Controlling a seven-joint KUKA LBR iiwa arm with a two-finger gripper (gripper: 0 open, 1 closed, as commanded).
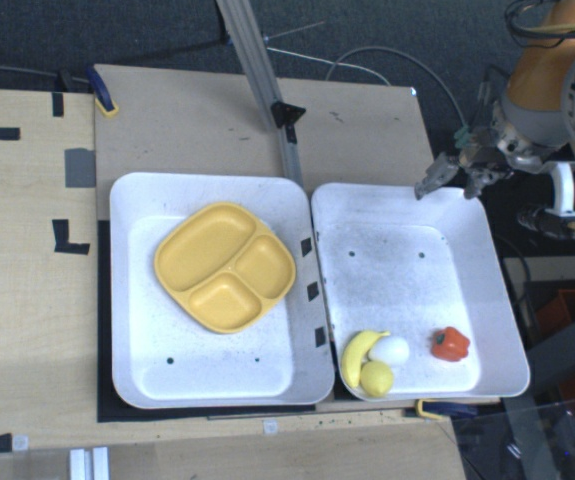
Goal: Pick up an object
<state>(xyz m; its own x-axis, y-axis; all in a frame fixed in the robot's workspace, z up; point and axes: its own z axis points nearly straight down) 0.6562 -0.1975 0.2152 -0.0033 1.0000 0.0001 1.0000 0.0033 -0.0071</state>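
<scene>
Camera view: we see the gripper [449,178] at the right bin's [387,248] upper right rim, jaws spread, holding nothing.
Banana [359,353], lemon [376,378], egg [392,350] and red pepper [450,344] lie toward the frame's bottom, well apart from it.

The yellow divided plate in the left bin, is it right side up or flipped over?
Right side up. The yellow divided plate lies flat in the left bin, its three hollow compartments facing upward.
</scene>
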